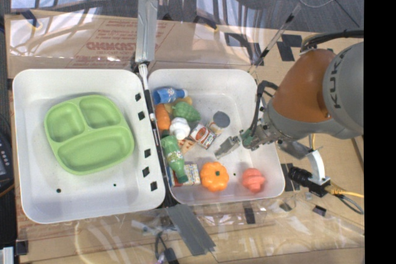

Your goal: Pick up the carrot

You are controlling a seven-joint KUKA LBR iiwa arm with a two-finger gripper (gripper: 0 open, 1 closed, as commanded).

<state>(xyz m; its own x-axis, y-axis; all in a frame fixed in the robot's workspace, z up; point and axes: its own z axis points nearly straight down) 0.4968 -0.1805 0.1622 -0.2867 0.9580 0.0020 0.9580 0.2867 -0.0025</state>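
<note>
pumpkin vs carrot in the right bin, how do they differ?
The pumpkin is round and squat; the carrot is elongated. The pumpkin sits near the bin's front wall, apart from the pile; the carrot lies against the left wall, crowded by other toys. Both are orange.

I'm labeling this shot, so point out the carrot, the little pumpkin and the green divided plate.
carrot (162,116): camera view, on its orange body.
little pumpkin (214,175): camera view, on the middle of its orange top.
green divided plate (90,151): camera view, on the floor of its large compartment.
</note>
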